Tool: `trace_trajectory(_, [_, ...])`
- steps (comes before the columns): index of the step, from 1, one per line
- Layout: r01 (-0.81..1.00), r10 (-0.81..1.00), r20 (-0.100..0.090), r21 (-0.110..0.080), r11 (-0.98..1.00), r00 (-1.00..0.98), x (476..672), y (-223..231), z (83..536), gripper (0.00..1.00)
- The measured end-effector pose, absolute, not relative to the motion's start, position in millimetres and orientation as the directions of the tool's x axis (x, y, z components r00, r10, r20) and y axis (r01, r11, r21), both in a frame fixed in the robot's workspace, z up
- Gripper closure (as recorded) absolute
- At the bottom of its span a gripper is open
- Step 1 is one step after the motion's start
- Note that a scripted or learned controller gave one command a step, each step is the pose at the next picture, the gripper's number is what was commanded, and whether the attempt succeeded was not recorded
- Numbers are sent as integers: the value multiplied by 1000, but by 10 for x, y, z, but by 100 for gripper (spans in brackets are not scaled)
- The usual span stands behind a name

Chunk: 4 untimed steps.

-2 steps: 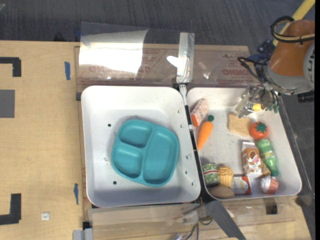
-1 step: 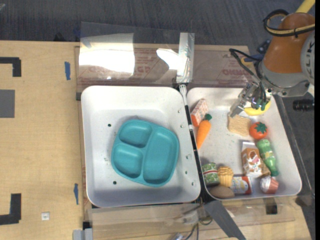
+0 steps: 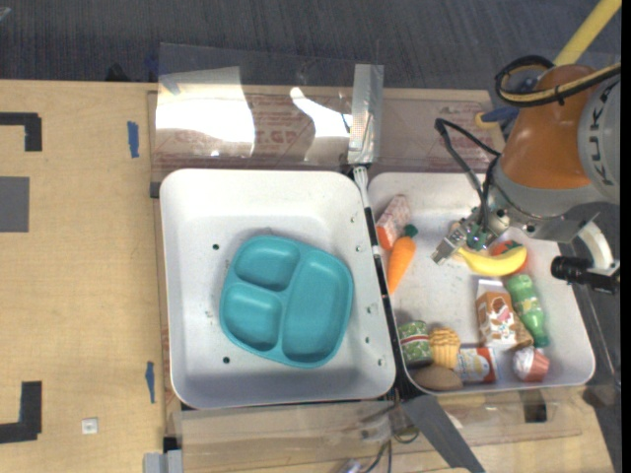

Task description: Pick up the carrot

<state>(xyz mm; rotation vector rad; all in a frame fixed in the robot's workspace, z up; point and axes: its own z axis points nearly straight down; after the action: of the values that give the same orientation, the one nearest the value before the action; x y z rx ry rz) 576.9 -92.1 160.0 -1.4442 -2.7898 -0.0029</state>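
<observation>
My metal fingers [image 3: 455,243] hang low in the right white bin [image 3: 567,372], and I cannot tell if they are open or closed. The yellow toy banana [image 3: 494,260] lies just beside them. The orange toy carrot with a green top [image 3: 399,256] lies apart, by the bin's left wall. A teal divided plate [image 3: 286,300] sits in the left white bin [image 3: 187,205].

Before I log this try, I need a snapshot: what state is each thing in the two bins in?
carrot: lying free by the right bin's left wall, not gripped
banana: lying flat, just under the gripper
teal tray: upright in the left bin, compartments bare
green bottle: lying on its side
right bin: crowded along its near edge
</observation>
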Motion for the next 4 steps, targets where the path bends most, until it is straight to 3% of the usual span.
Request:
trace_trajectory(1, [879,879,1,2,477,-477,4982,-462,1977,100])
trace_trajectory(2, [602,602,-10,8,798,-798,4813,-24,4229,100])
trace_trajectory(3, [693,693,0,-1,720,-720,4805,-112,3273,100])
trace_trajectory(4, [782,782,2,-1,623,-623,4796,721,2705,100])
